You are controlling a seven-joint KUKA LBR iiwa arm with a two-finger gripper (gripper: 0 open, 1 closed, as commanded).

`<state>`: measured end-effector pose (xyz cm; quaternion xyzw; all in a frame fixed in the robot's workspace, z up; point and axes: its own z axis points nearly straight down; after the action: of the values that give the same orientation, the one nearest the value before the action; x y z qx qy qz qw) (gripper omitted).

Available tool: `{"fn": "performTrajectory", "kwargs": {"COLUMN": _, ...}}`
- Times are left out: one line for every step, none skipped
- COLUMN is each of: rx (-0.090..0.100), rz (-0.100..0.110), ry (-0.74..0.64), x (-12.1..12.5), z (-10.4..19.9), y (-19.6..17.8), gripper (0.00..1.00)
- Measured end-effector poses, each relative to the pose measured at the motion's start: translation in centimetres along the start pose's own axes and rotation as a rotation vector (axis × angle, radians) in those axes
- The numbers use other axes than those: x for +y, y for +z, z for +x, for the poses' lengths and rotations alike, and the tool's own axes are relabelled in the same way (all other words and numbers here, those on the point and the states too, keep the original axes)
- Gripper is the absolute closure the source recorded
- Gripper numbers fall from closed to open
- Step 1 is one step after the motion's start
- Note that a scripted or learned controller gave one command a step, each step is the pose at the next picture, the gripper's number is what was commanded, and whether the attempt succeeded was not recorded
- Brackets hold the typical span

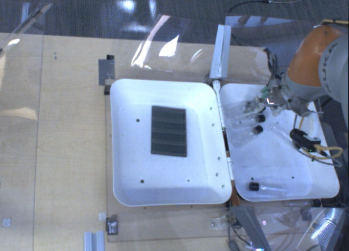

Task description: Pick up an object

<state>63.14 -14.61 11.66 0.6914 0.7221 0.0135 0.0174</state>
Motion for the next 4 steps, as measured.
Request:
{"fn": "performTrajectory", "kwargs": {"rx": 0.005, "rz": 0.034, "ry": -0.043, "x": 1.9, "z": -1.1, "y": 2.9, "gripper": 0.00}}
{"fn": "performTrajectory", "kwargs": {"rx": 0.001, "rz": 0.023, "ry": -0.050, "x": 2.3, "z": -1.0, "y": 1.5, "gripper": 1.00}}
{"fn": "performTrajectory", "kwargs": {"rx": 0.005, "rz": 0.033, "ry": -0.079, "x": 4.2, "z": -0.9, "y": -6.2, "gripper": 1.00}}
{"fn": "performTrajectory", "kwargs": {"rx": 0.002, "rz": 0.023, "ry": -0.085, "x": 4.5, "z": -0.8, "y": -7.5, "gripper": 1.00}}
